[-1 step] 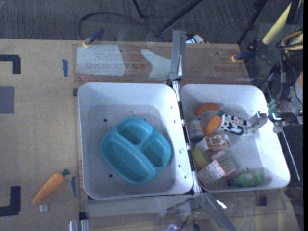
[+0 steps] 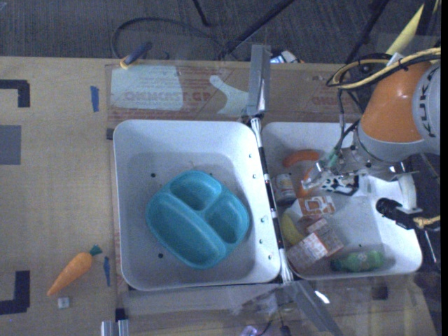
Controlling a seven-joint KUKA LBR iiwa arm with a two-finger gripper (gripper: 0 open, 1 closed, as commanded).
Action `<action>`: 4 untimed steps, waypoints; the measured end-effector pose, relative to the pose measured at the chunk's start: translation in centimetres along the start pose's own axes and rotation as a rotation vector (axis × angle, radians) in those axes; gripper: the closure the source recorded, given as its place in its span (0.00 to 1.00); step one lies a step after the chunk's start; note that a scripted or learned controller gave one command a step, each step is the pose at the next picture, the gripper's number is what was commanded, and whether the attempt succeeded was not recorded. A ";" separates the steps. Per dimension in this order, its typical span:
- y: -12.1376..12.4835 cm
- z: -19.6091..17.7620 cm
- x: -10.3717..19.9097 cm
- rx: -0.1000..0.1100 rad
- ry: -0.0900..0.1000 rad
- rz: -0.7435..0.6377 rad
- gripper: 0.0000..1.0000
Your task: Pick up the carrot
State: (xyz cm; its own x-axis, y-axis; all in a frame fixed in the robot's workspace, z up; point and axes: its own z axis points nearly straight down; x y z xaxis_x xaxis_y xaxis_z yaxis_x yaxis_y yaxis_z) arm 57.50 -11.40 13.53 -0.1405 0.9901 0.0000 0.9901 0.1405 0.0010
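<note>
Nearest us, the carrot [image 2: 70, 272] lies on the bare bench, outside both bins, well left of the left bin [image 2: 126, 208] that holds a teal divided plate [image 2: 198, 218]. We judge it a light, stiff toy with a smooth, tapering body; its thick middle looks the best place to grip, across the width. Farther back on the right, the gripper [image 2: 323, 176] hangs over the right bin [image 2: 406, 257] among small packages; whether it is spread or pressed together we cannot tell.
</note>
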 end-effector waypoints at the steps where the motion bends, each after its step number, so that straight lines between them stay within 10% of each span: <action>1: 4.1 2.4 0.3 -0.028 -0.018 -0.255 0.00; 2: 2.9 0.8 0.9 -0.004 -0.002 -0.413 0.00; 3: 6.1 2.9 0.0 -0.030 -0.021 -0.312 0.00; 4: 3.0 1.4 -0.8 -0.012 -0.004 -0.137 0.00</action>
State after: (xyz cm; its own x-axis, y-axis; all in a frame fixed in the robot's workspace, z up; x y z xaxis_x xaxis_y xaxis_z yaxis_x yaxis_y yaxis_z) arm 60.54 -11.75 12.17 -0.2741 0.9617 -0.0053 0.9616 0.2742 0.0122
